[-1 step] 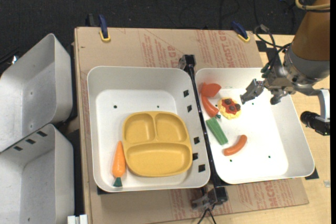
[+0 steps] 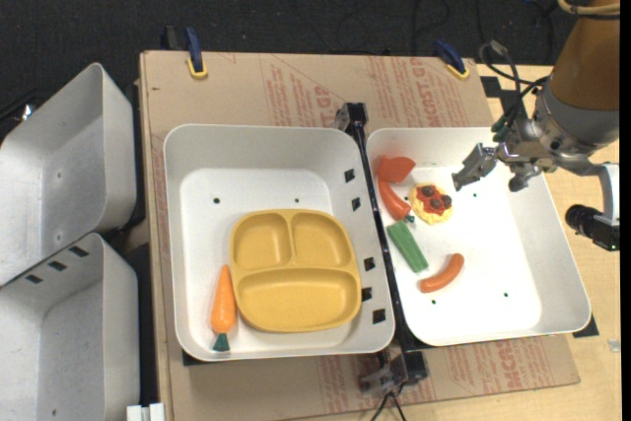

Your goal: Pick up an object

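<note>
In the right bin (image 2: 552, 306) lie several toy foods: a red wedge (image 2: 395, 168), a red pepper (image 2: 392, 201), a small yellow and red pizza piece (image 2: 432, 203), a green stick (image 2: 406, 246) and an orange sausage (image 2: 441, 273). My gripper (image 2: 495, 175) hangs over the bin's upper right part, just right of the pizza piece. Its two dark fingers are spread apart with nothing between them, so it is open. The grey arm with its orange band (image 2: 590, 44) comes in from the right.
The left bin (image 2: 187, 212) holds a yellow divided plate (image 2: 295, 270) and an orange carrot (image 2: 224, 303) beside it. A dark divider (image 2: 373, 212) separates the bins. White trays (image 2: 59, 212) stand off the bench at left. Cables lie behind.
</note>
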`<state>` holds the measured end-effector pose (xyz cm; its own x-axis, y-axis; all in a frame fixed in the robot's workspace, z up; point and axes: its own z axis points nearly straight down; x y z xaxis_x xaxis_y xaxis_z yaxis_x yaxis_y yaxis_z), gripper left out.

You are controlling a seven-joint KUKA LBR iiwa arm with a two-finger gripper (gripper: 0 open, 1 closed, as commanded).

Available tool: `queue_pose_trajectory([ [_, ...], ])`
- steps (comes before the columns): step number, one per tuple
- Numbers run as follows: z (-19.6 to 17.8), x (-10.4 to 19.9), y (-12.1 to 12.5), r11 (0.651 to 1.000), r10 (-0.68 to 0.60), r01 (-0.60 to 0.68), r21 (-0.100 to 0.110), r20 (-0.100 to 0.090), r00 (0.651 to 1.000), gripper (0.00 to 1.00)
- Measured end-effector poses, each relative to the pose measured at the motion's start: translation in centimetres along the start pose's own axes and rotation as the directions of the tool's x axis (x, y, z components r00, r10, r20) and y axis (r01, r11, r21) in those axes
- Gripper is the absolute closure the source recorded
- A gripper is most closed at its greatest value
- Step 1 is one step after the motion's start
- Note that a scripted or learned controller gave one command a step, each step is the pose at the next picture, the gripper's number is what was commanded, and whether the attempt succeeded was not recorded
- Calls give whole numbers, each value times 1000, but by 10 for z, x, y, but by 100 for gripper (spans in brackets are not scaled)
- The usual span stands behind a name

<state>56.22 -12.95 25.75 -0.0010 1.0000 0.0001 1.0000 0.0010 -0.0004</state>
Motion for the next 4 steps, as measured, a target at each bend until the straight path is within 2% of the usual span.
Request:
queue_pose_trajectory([
  [2,128,-4,-6,1000,3,-3,7,-1,1000,0],
  [3,168,-4,-7,1000,3,-3,4,-1,1000,0],
  [4,155,-4,-6,1000,4,-4,-1,0,1000,100],
])
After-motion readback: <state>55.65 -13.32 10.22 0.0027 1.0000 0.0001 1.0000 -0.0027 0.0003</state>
